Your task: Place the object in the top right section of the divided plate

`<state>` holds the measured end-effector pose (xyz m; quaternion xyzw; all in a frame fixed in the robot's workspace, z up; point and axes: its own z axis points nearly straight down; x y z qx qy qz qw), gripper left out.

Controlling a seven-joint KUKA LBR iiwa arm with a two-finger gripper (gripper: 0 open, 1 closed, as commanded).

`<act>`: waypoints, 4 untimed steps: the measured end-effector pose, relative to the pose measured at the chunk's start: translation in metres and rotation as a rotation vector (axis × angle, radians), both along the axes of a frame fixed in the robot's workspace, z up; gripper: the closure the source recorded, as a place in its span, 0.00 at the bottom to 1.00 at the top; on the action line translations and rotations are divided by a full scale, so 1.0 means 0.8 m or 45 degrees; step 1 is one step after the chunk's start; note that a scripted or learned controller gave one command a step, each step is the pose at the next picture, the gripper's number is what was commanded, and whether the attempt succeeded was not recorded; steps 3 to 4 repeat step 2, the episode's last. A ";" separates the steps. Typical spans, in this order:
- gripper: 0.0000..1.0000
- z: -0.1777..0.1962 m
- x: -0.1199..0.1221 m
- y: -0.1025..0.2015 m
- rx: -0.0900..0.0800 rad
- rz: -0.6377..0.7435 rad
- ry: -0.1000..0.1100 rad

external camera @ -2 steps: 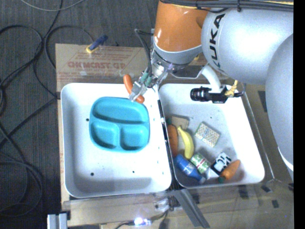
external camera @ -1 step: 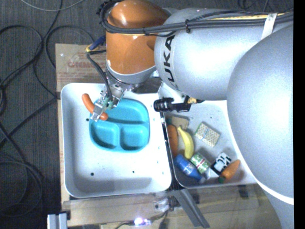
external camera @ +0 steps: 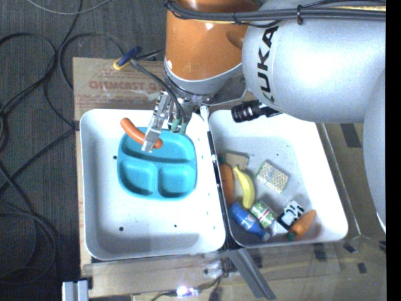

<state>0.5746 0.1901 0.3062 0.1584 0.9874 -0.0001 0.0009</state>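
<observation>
While the hand (external camera: 155,130) is hovering over the plate's (external camera: 158,168) far edge in the left bin (external camera: 100,187), the sausage (external camera: 139,133) is lying across that rim, partly off the plate, by the top left section. One finger seems to be touching it, yet whether the hand is clamped on it I cannot tell. If the grip is poor, the sausage is likely rolling off into the bin, or ending up in the wrong section, since the top right one is lying further right.

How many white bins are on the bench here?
2. The left bin holds the blue divided plate; the right bin holds the banana and other small items.
</observation>
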 end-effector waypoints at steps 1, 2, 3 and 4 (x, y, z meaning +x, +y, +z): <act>1.00 0.067 -0.077 -0.075 0.000 -0.124 0.000; 1.00 -0.042 -0.114 -0.118 0.003 -0.190 0.004; 1.00 -0.042 -0.114 -0.118 0.003 -0.190 0.004; 1.00 -0.042 -0.114 -0.118 0.003 -0.190 0.004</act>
